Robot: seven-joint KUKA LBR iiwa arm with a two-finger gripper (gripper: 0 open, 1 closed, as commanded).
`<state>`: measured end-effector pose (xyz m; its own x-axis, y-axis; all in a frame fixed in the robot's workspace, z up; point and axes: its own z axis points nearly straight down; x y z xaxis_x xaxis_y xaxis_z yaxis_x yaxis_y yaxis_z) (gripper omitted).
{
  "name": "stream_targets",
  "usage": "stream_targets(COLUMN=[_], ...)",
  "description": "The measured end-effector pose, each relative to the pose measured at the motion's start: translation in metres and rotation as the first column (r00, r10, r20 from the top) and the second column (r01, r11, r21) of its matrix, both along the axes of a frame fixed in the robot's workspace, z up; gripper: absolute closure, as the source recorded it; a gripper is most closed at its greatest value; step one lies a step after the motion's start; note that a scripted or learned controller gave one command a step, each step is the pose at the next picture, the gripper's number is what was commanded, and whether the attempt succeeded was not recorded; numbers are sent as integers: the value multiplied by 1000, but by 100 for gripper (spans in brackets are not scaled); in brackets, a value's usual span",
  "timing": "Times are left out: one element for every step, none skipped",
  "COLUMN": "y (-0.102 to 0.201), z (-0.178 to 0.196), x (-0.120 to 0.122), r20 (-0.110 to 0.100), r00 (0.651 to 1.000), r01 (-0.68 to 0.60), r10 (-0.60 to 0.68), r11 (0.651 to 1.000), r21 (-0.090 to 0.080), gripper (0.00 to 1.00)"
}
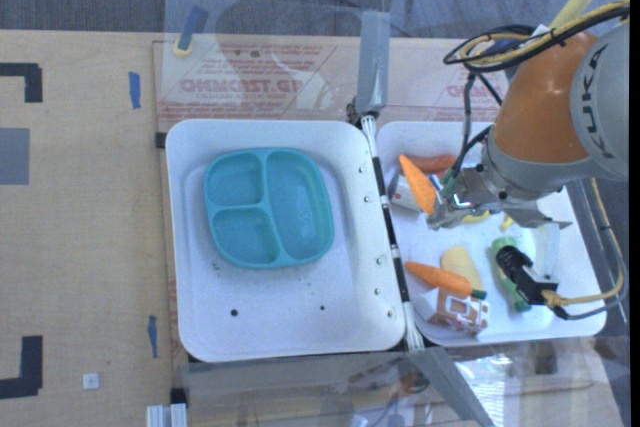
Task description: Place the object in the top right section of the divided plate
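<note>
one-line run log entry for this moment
arm: over right bin | gripper: beside carrot | divided plate: in left bin | placement: not yet done

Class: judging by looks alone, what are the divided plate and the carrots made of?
Divided plate: probably moulded plastic, a uniform teal with a soft sheen and rounded ridges. Carrots: likely plastic toy food, a flat, even orange with a smooth surface, though the picture leaves that uncertain.

The arm (560,105) runs off the frame at 3 o'clock and covers the right bin's (580,315) upper part. Its wrist hides most of the pincer (455,205). The item at 5 o'clock (460,313) is too small to name.
</note>
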<state>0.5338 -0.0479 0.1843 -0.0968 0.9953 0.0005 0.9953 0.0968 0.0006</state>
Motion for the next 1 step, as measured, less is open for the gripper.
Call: stream_targets(y=[-1], z=[2], x=[1], r20=[0], r00=[1000], r01=[22], r10=[-22], r11=[1000], r21=[0], gripper=[100])
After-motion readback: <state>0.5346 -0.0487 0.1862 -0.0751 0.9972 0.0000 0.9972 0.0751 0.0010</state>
